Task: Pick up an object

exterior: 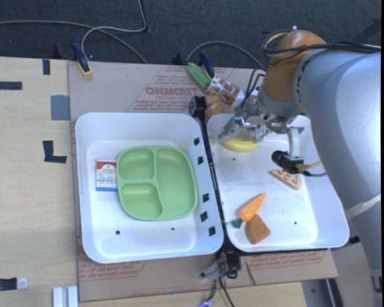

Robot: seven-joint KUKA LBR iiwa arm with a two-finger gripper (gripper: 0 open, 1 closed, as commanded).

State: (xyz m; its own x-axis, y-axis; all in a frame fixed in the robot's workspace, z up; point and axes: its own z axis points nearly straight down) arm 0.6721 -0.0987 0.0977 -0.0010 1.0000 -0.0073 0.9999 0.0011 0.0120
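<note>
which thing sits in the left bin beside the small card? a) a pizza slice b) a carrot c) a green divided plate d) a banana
c, the green divided plate lies in the left bin with the small card at its left edge, while the carrot, the banana and the pizza slice all lie in the right bin.

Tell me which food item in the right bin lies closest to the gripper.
The yellow banana, right under the gripper at the bin's far left corner. The pizza slice, orange carrot and bread piece lie farther toward the near side.
</note>
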